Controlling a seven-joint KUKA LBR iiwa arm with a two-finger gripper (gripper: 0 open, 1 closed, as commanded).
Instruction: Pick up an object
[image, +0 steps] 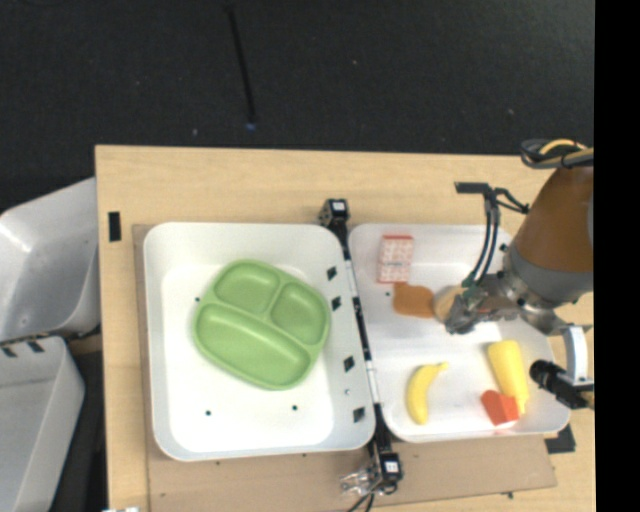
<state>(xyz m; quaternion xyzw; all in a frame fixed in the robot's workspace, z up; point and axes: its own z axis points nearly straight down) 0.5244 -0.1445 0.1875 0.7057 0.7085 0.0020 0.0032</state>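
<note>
In the right bin (400, 420) lie a brown block (411, 299), a red-and-white checked packet (395, 258), a yellow banana (424, 390), a yellow cylinder (506, 367) and a small orange-red piece (501, 407). My gripper (459, 313) is low in this bin, just right of the brown block and close against its right end. The wrist hides the fingertips, and nothing shows between them.
The left bin (170, 400) holds a green divided plate (262, 322). Black clips (333, 211) sit along the seam between the bins. The arm's orange band (560, 225) and cables hang over the right bin's far right side.
</note>
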